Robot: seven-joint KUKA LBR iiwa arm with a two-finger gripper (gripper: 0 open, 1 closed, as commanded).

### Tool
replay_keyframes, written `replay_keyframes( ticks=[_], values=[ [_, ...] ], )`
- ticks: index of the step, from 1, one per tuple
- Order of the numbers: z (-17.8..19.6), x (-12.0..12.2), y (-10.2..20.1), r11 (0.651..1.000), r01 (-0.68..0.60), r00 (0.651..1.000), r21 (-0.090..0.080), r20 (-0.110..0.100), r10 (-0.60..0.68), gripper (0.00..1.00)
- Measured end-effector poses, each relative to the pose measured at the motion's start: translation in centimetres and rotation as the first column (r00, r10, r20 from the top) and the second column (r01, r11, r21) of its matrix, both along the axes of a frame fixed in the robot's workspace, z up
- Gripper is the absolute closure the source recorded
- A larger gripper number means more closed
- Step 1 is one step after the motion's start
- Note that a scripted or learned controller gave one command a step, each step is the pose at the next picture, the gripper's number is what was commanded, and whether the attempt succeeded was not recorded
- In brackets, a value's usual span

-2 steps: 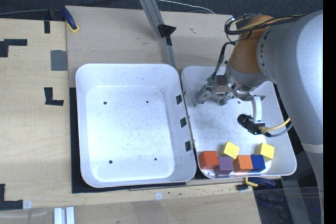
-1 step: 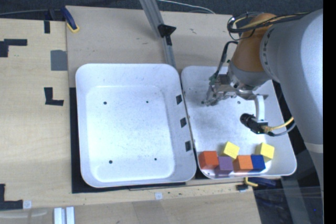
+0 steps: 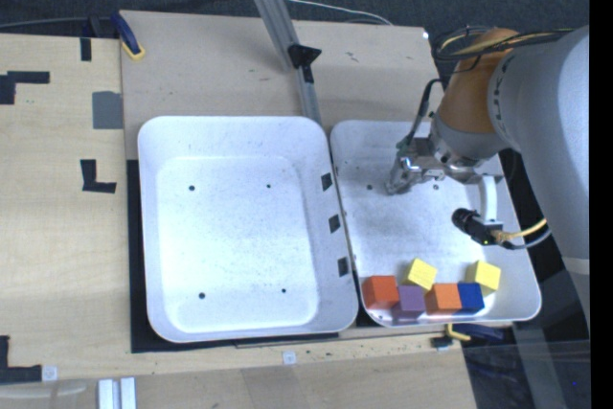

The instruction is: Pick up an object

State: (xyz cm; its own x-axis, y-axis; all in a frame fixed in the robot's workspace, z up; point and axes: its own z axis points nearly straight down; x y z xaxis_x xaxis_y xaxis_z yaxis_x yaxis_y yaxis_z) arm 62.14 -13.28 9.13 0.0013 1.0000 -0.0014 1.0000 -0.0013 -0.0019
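Camera view: right bin (image 3: 383, 144) holds coloured blocks (image 3: 429, 290) along its near edge

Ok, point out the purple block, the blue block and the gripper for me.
Small purple cube-shaped block (image 3: 412, 300): camera view, on its top face.
Small blue cube-shaped block (image 3: 470, 297): camera view, on its top face.
Gripper (image 3: 399, 181): camera view, at its tip above the right bin's floor.

6 blocks (image 3: 429, 290) sit along the right bin's (image 3: 383, 225) near edge, left bin (image 3: 172, 235) beside it.
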Motion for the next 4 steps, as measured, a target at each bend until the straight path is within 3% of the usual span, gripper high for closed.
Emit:
replay_keyframes(
  ticks=[1,2,3,4],
  values=[
    [1.0,0.0,0.2,1.0,-0.003,1.0,0.0,-0.001,0.003,1.0],
    [21.4,5.3,-6.8,1.0,-0.003,1.0,-0.003,0.01,0.003,1.0],
    [31.3,5.0,-7.6,1.0,-0.004,1.0,-0.002,0.011,0.004,1.0],
    [35.0,3.4,-7.6,1.0,-0.003,1.0,-0.001,0.007,0.003,1.0]
  ],
)
